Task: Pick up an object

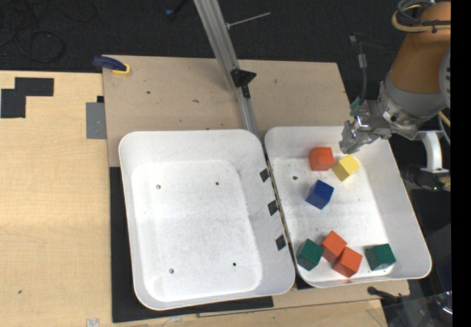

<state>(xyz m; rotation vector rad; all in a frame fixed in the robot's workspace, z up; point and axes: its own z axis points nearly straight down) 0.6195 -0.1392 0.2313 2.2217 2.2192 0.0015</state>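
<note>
The yellow cube [346,167] is lying tilted in the upper part of the right bin [401,193], touching the orange cube [321,158], and I am hanging my gripper [352,140] just above it, presumably lining up a grasp, jaw state unclear.

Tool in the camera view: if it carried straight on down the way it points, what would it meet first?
Most likely the yellow block, which lies just below the tool tip in the right bin. The orange block sits close beside it, and depth is hard to judge from this slant.
</note>
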